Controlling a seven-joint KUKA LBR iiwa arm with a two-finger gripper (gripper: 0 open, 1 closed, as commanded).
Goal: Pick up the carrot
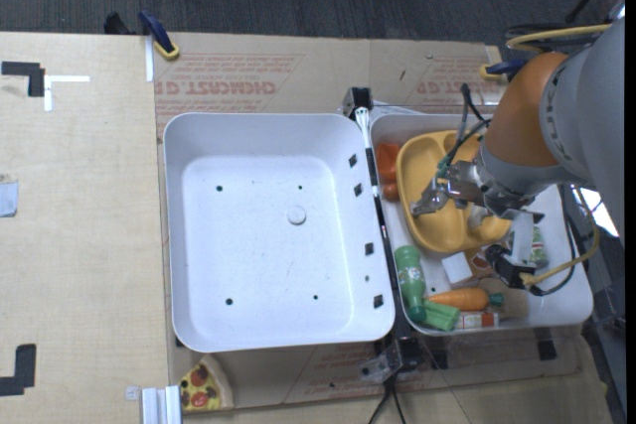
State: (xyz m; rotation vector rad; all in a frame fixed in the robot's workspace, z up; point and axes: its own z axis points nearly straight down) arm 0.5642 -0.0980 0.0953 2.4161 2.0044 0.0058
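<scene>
Carrot (458,297) lying near the near edge of the right bin (556,308), just right of a green bottle (409,273) and well clear of the gripper (434,199). Gripper poised over a yellow bowl (427,164) farther back; jaw state impossible to tell. Left bin (268,223) alongside.

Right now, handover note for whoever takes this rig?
Pincer: over the yellow bowl in the right bin, nothing visible between its fingers; open or shut can't be told from this angle.
Carrot: lying near the right bin's front edge, beside the green bottle, apart from the pincer.
Left bin: holds no task item.
Done: nothing yet; carrot not grasped.
Left: move the pincer from the bowl toward the carrot, descend, grip, lift.
</scene>
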